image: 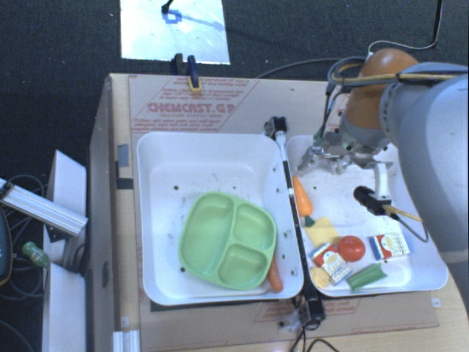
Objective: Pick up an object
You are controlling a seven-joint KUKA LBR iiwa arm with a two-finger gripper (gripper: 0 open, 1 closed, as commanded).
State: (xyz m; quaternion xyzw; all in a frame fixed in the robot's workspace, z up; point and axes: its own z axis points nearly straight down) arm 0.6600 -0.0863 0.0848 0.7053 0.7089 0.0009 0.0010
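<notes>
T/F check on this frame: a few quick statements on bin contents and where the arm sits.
1. The green sectioned plastic plate lies in the left white bin. True.
2. The red round tomato lies on the plate. False: it lies in the right white bin.
3. An orange carrot lies in the right bin near the divider. True.
4. The gripper hangs over the left bin. False: it is over the right bin's far end.
5. The green pepper-like piece sits at the right bin's near edge. True.

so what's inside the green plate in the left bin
Nothing lies in the compartments of the green plate; all look bare. A carrot lies just outside it, against its lower right rim, on the left bin floor. What sits under the plate is covered.
</notes>
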